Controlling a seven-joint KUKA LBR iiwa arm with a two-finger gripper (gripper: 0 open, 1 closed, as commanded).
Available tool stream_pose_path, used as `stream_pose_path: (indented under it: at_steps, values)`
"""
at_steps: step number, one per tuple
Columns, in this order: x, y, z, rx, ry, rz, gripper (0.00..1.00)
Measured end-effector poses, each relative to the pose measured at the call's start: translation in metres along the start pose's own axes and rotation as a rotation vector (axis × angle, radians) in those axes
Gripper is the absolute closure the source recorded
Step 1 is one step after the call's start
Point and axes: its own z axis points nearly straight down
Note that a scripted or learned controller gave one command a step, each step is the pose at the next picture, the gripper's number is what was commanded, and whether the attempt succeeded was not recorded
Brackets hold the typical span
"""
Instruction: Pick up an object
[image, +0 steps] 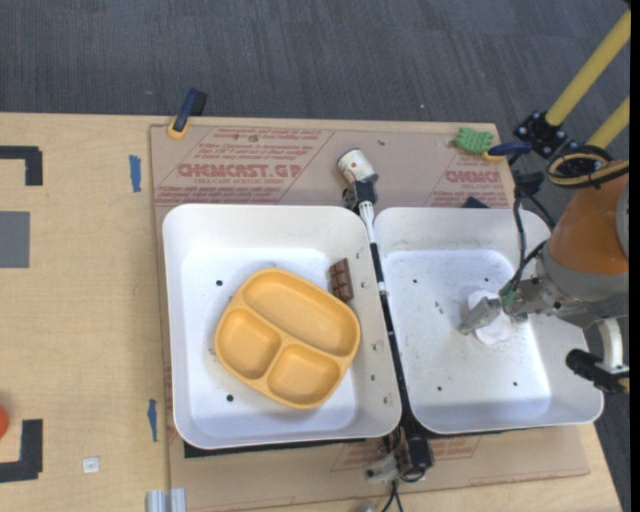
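gripper (478, 316), finger state indiscernible, low in the right bin (440, 400) over a small white object (492, 331) that could slip on the smooth floor.

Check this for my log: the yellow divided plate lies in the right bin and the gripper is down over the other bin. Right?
Not quite. The camera view shows the yellow divided plate in the left bin; the gripper is down over the right bin.

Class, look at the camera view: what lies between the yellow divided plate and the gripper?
The brown block beside the yellow divided plate, then the two bins' adjoining rims and speckled bare floor of the right bin, up to the gripper.
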Motion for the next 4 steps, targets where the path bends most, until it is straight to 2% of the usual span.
stream_pose_path:
  at_steps: [1,2,3,4]
  values:
    - [0.000,0.001,-0.011,-0.004,-0.001,0.000,1.00]
    - [0.053,0.042,-0.100,0.001,0.001,0.128,1.00]
    - [0.053,0.041,-0.099,0.003,0.001,0.128,0.00]
    - [0.034,0.015,-0.022,0.004,0.002,0.013,0.00]
